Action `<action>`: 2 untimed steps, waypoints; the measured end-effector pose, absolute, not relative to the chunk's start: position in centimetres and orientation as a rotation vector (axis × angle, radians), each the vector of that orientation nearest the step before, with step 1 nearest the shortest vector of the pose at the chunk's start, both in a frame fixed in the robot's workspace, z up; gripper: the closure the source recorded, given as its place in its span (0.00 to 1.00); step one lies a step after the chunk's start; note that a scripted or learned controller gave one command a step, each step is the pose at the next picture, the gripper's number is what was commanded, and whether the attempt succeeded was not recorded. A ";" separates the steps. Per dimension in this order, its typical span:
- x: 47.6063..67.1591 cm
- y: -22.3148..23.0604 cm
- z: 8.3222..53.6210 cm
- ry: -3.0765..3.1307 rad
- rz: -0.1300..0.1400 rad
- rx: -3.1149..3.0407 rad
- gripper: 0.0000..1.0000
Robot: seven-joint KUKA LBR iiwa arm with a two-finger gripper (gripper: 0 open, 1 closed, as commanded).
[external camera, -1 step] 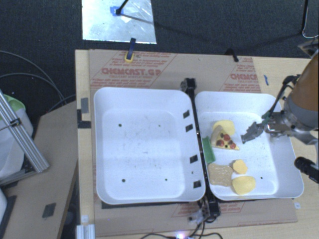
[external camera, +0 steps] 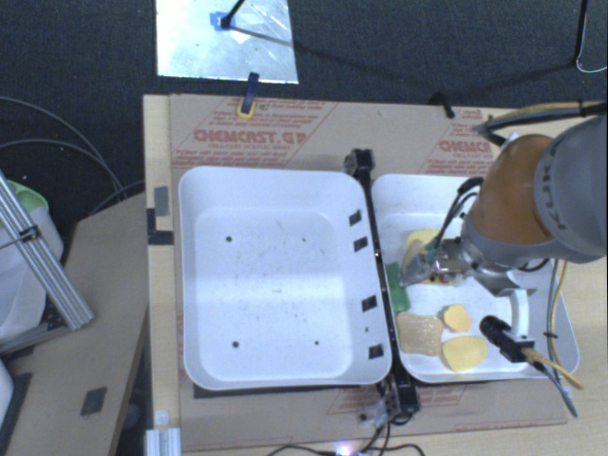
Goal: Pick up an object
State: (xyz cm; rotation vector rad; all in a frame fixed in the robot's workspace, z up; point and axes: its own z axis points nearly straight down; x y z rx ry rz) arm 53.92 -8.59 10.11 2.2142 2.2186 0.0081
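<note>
My gripper (external camera: 425, 270) hangs low over the middle of the right bin (external camera: 404, 190), near its left wall. Just behind it lies a pale yellow piece (external camera: 418, 244), partly hidden by the wrist. A green item (external camera: 397, 289) rests against the left wall, right beside the gripper. Nearer the front lie a beige block (external camera: 420, 333), a small yellow slice (external camera: 457, 318) and a larger yellow piece (external camera: 464, 352). Something small and multicoloured (external camera: 443, 275) shows under the wrist, too hidden to identify.
The left bin (external camera: 204, 193) stands next to the right one, with black clips (external camera: 361, 244) along the shared wall. Both bins sit on a cardboard sheet (external camera: 285, 136). The grey and orange arm (external camera: 532, 198) covers the right bin's far right part.
</note>
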 end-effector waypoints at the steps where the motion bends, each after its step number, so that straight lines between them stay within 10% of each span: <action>1: 60.8 -11.8 8.5 2.221 0.005 2.212 0.00; 2: 58.0 -1.7 19.1 2.234 0.017 2.203 0.00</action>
